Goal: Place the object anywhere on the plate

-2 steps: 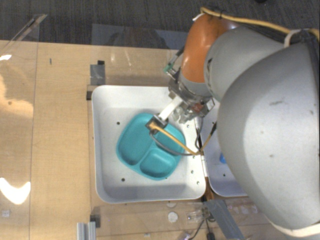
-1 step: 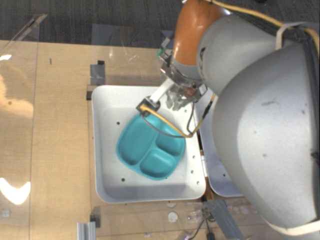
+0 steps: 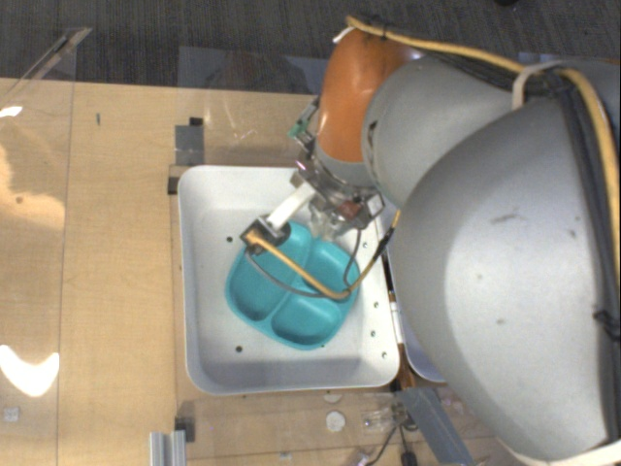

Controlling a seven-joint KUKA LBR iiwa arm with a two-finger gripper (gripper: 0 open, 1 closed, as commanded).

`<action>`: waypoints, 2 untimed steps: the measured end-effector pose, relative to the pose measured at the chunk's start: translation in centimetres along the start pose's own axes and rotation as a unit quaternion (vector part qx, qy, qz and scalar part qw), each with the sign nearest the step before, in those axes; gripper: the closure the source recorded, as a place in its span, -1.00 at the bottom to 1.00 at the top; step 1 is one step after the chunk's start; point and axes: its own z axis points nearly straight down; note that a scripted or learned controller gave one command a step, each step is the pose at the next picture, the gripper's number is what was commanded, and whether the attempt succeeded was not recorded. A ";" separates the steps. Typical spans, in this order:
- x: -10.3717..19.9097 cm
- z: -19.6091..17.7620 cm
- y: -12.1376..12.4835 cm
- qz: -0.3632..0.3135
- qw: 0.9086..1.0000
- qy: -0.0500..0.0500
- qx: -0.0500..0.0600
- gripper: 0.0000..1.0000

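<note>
Hovering at the far rim of the teal plate (image 3: 281,304), which lies in the left bin (image 3: 209,260): claw (image 3: 328,219). Opening and load cannot be told. Risk: a release this near the rim may drop the object off the plate.

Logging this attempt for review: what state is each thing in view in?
Teal plate: lying flat, right way up, in the left bin; far right edge covered by the gripper.
Left bin: holds the plate.
Gripper: low over the plate's far right edge.
Right bin: mostly covered by the arm.
</note>
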 end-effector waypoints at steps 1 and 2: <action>2.1 -2.9 -3.5 0.139 0.990 0.003 -0.001 1.00; 5.0 2.5 -3.5 0.012 1.000 0.000 0.000 1.00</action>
